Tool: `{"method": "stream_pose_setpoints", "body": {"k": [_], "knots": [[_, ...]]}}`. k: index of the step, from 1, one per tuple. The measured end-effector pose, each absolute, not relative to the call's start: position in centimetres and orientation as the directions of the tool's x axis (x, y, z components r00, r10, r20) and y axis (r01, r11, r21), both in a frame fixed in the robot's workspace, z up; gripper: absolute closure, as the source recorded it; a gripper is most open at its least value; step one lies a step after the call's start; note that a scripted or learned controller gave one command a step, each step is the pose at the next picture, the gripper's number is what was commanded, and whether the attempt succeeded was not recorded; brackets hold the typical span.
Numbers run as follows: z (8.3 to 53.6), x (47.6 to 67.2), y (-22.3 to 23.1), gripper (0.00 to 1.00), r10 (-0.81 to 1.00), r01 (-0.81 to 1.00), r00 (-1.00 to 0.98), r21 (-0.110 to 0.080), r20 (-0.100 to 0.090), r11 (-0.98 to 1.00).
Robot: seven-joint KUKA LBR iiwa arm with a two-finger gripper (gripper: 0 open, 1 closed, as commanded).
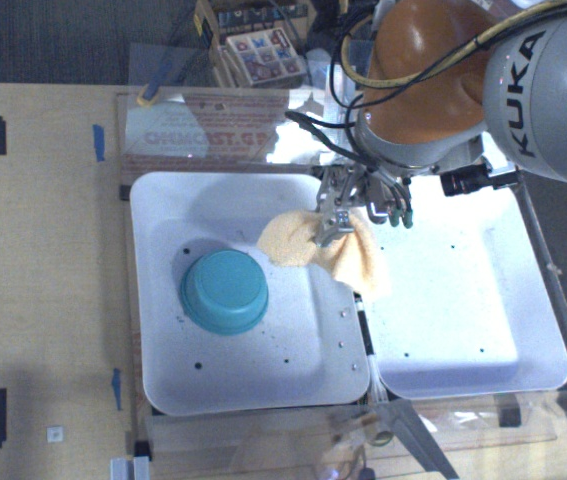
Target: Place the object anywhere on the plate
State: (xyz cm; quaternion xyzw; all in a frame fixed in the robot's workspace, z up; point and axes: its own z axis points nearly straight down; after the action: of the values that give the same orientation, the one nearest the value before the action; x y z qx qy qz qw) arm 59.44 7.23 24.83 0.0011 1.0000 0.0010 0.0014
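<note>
Your gripper [335, 220] pinches the yellow cloth [325, 248], which hangs over the wall between the two bins, near their far edge. You are mid-carry. Next, swing it toward the teal plate [225, 290] in the left bin [263, 388] and let go.

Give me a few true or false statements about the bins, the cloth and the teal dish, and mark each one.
1. The teal dish sits in the left bin. True.
2. The cloth lies flat in the middle of the right bin. False: it drapes over the divide between the bins.
3. The tool is over the cloth. True.
4. The cloth rests on the dish. False: it lies apart from it, to its upper right.
5. The cloth is dark blue. False: it is pale yellow.
</note>
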Motion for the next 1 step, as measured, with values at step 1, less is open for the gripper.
{"method": "stream_pose_setpoints", "body": {"k": [1], "knots": [[23.71, 57.83, 12.02, 1.00, -0.001, -0.001, -1.000, 0.002, -0.003, 1.000]]}}
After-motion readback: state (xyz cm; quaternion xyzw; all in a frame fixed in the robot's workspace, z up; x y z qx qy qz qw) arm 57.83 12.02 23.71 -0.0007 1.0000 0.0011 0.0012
